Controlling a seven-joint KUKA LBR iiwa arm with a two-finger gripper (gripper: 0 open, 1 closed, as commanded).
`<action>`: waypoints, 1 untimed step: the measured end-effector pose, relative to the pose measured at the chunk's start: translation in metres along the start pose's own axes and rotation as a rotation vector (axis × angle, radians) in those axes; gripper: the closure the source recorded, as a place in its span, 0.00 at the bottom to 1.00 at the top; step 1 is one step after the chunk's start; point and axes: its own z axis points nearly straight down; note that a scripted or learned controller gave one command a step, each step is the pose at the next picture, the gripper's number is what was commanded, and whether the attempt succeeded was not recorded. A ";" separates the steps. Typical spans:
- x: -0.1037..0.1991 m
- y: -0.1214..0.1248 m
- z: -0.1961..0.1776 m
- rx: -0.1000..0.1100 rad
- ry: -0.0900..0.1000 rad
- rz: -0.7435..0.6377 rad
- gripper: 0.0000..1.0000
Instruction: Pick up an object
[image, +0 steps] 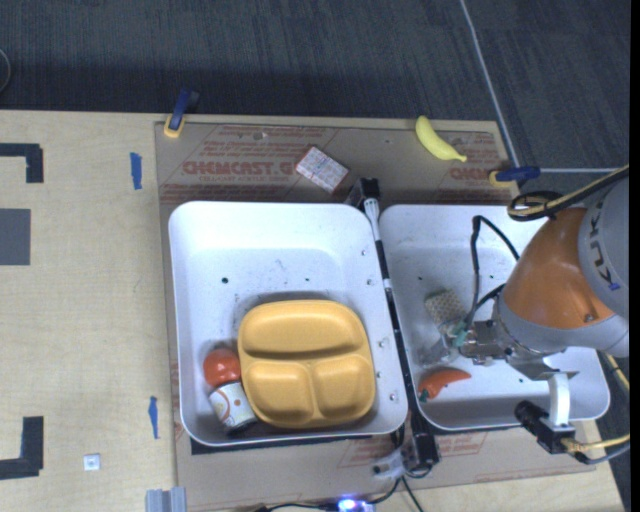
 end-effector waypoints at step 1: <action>-0.001 0.000 0.000 0.000 0.001 -0.002 0.00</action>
